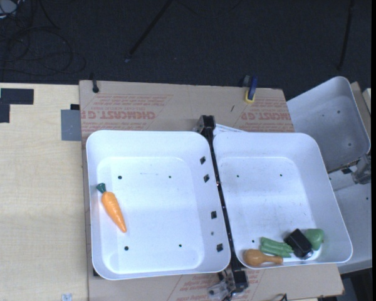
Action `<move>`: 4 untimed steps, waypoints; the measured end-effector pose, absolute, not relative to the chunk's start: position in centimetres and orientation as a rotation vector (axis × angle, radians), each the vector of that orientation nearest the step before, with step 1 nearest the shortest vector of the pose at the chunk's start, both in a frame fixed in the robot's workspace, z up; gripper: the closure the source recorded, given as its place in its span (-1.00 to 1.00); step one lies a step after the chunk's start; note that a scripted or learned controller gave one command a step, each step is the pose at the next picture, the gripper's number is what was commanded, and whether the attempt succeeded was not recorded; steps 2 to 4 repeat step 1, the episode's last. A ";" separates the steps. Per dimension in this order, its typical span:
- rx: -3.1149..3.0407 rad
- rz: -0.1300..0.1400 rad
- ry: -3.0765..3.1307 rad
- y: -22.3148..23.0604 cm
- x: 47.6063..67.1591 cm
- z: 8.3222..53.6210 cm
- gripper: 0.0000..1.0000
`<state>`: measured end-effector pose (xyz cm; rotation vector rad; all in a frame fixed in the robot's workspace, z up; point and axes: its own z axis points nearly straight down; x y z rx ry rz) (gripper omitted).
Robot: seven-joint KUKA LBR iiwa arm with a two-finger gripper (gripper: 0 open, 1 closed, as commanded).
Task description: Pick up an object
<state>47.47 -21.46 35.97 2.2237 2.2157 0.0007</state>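
An orange carrot (113,211) with a green top lies at the left side of the left bin (150,144). In the near right corner of the right bin (269,144) several small things lie close together. They are a tan pear-shaped piece (261,258), a green pod (276,248), a black block (299,243) and a green rounded piece (314,236).
The two white bins sit side by side on a brown cardboard sheet (175,108), joined by a black divider strip (217,193). A grey metal plate (329,121) stands at the right. A small blue and yellow clamp (250,88) sits at the cardboard's far edge.
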 end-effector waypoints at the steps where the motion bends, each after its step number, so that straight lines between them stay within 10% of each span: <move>1: 2.218 0.001 2.220 -21.4 47.6 40.6 1.00; 4: 2.218 0.001 2.220 -21.4 47.6 40.6 1.00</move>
